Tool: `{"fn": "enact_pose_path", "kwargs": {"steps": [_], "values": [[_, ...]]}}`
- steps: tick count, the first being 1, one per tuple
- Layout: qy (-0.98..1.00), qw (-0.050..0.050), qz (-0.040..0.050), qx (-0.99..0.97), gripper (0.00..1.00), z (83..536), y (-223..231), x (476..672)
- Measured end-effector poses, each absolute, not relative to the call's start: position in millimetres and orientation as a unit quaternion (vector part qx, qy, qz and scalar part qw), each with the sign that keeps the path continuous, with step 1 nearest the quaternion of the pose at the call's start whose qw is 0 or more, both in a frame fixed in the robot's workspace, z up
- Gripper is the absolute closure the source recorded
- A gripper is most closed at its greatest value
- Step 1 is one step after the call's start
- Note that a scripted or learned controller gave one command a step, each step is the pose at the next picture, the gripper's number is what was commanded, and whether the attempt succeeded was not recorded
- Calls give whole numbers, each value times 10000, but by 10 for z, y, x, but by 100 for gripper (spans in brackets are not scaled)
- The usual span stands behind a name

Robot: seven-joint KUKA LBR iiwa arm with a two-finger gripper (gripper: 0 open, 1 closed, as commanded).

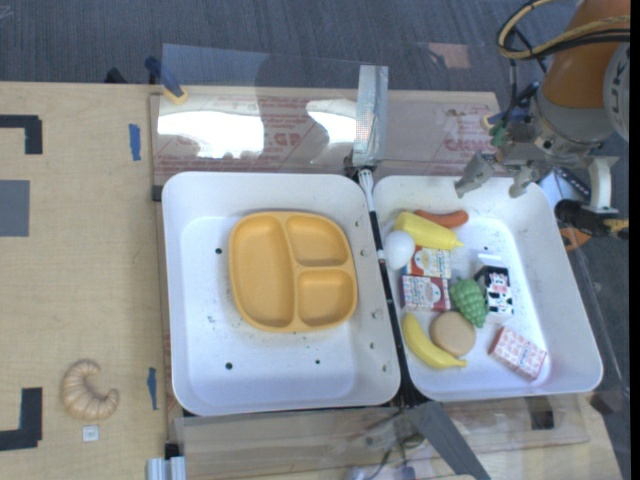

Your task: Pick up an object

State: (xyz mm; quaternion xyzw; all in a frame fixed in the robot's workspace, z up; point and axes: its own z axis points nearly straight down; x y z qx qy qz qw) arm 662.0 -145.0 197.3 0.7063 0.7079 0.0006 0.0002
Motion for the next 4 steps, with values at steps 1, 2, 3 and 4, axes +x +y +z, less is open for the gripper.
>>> {"fn": "enact_pose_path", "kwargs": {"steps": [1, 2, 3, 4], "values": [[6664, 39, 18, 7456, 0, 1016, -983, 6697], [6674, 68, 47, 7447, 100, 1168, -973, 6725], [6673, 56, 33, 7448, 0, 1149, -972, 6716], [6750, 14, -3, 7378, 0, 866, -1833, 6224]]}}
